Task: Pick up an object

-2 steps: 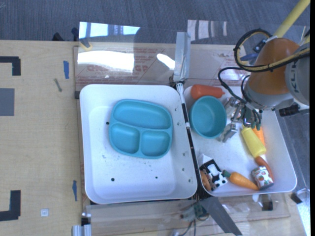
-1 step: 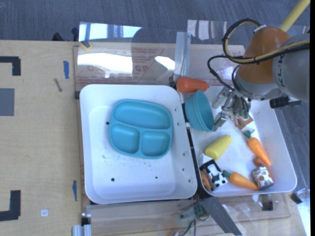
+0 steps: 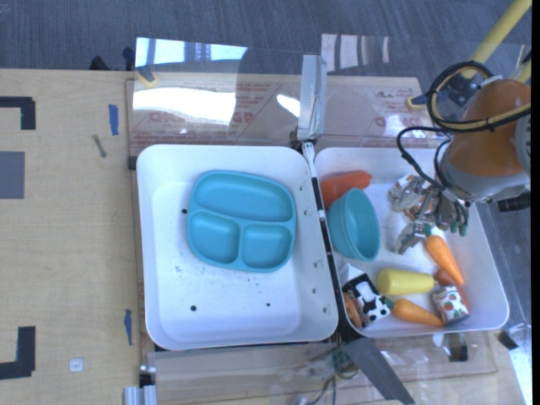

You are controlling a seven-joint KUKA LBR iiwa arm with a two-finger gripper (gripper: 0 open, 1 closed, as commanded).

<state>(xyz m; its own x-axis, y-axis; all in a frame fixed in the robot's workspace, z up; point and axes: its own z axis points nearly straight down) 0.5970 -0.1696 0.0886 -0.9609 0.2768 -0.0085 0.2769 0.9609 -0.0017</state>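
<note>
The right bin [image 3: 494,277] holds a blue bowl [image 3: 354,224] tipped on its side at the left. Behind the bowl lies an orange-red piece [image 3: 346,181]. Toward the front are an orange carrot [image 3: 445,260], a yellow piece [image 3: 407,282], a second orange carrot [image 3: 415,312], a black-and-white toy [image 3: 369,300] and a small printed box [image 3: 451,304]. My gripper [image 3: 406,218] hangs low over the bin's middle, just right of the bowl and above-left of the carrot. Its fingers [image 3: 403,195] are spread open, with nothing between them.
The left bin [image 3: 160,226] bears a blue divided plate [image 3: 240,220]. A metal divider [image 3: 310,108] rises behind the seam between the bins. The arm's orange band [image 3: 494,125] and black cables [image 3: 447,99] hang over the right bin's back right corner.
</note>
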